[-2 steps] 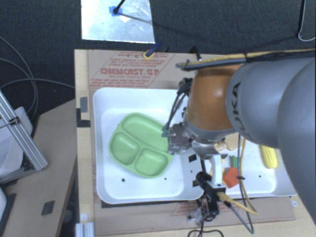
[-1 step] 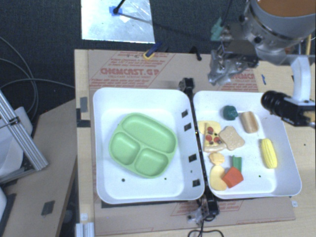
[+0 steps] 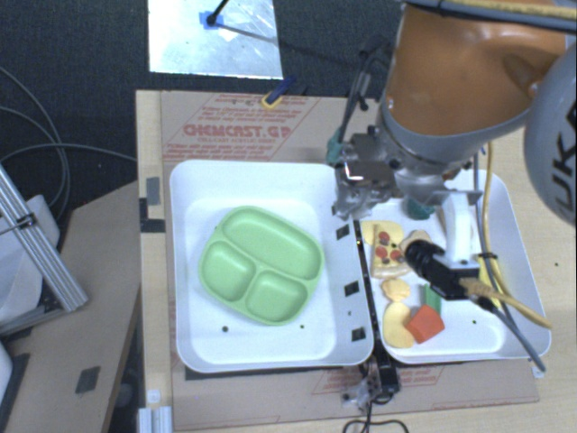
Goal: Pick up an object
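**Nothing lifted yet: the pick was at its approach**

The arm point(image 3: 469, 70) reached in over the table point(image 3: 99, 242) and hung above the far end of the two bins, its jaws low over the wall where the left bin point(image 3: 194, 332) met the right bin point(image 3: 473, 327). Whether the jaws were spread or pressed together could not be told from this angle, since the wrist hid them from above. Nothing showed between them.

The things to choose from all lay where a pick had not disturbed them. In the left bin sat a green divided plate point(image 3: 261, 264), flat on the floor and alone. The right bin held the small pieces: a yellow slice with red spots point(image 3: 388, 242) nearest the jaws, just beside the shared wall; a pale yellow piece point(image 3: 395, 289) below it; then an orange-yellow round piece point(image 3: 398, 325) touching a red block point(image 3: 426, 323), with a green piece point(image 3: 433, 299) just behind the block. A teal thing point(image 3: 416, 210) peeked out under the wrist (too hidden to name).

By my reading, the task stood near its start. The arm was placed over the bins, but the descent onto one thing, the closing and the lift were all left to do. The spotted slice looked the likeliest target, being closest.
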Controlling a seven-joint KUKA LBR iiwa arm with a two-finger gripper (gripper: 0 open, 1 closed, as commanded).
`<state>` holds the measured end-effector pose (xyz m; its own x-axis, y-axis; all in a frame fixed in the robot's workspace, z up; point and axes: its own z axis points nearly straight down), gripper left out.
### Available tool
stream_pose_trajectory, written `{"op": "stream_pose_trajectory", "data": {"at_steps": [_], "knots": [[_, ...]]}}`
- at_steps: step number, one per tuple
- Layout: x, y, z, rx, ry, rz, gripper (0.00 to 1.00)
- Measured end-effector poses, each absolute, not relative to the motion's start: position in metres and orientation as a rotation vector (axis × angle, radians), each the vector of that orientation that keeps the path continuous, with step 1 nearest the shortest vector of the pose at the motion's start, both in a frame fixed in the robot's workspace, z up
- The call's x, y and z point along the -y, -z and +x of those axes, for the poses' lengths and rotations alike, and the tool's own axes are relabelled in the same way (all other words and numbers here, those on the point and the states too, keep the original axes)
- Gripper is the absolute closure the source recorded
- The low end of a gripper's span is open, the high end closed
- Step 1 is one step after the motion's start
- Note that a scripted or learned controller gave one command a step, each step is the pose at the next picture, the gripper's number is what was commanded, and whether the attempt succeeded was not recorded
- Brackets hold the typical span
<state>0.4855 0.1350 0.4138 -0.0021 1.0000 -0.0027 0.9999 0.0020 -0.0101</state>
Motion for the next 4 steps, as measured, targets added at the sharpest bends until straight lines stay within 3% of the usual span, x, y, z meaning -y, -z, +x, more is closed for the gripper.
{"op": "stream_pose_trajectory", "data": {"at_steps": [1, 2, 3, 4], "knots": [[-0.134, -0.431, 0.487, 2.231, 0.007, -2.215, 1.00], [-0.135, -0.442, 0.488, 2.239, 0.011, -2.210, 1.00], [-0.211, -0.408, 0.488, 2.231, 0.000, -2.209, 1.00], [-0.207, -0.422, 0.490, 2.232, 0.007, -2.213, 1.00]]}}
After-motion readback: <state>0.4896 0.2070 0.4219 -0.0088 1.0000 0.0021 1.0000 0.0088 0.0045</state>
